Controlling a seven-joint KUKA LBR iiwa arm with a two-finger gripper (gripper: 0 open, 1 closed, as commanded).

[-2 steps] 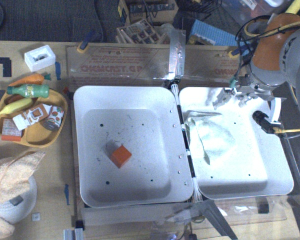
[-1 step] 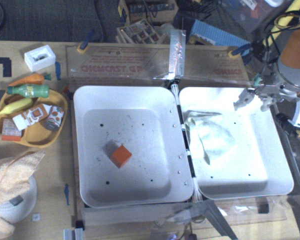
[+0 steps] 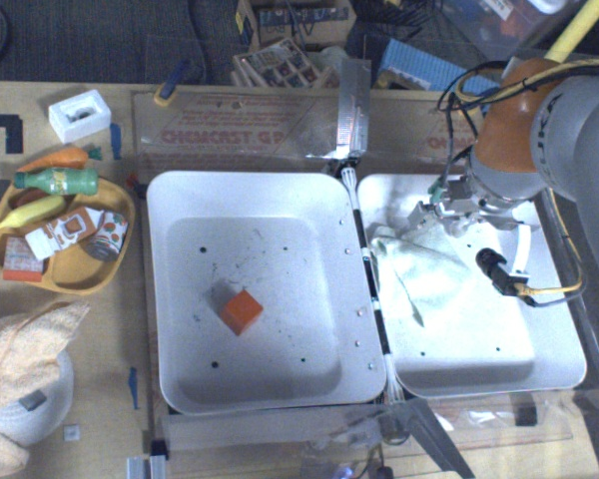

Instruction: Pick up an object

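Although the task names no particular thing, two candidates lie in the bins: an orange block [image 3: 243, 311] resting on the floor of the left bin [image 3: 180, 203], and a pale, crumpled cloth [image 3: 419, 267] spread over the floor of the right bin [image 3: 559, 367]. From its look the block seems small, stiff and light, with flat faces that two fingers can pinch squarely from above across opposite sides; it sits turned at an angle to the bin walls, so the wrist would need to match that turn. By contrast the cloth is soft and limp, likely to sag and slide, and is best taken at a raised fold near its upper left edge. Hanging low over the upper part of the right bin, the gripper [image 3: 431, 211] sits right at the cloth's top edge, well apart from the block; whether it is released or clenched I cannot tell, since its tips blur into the white fabric
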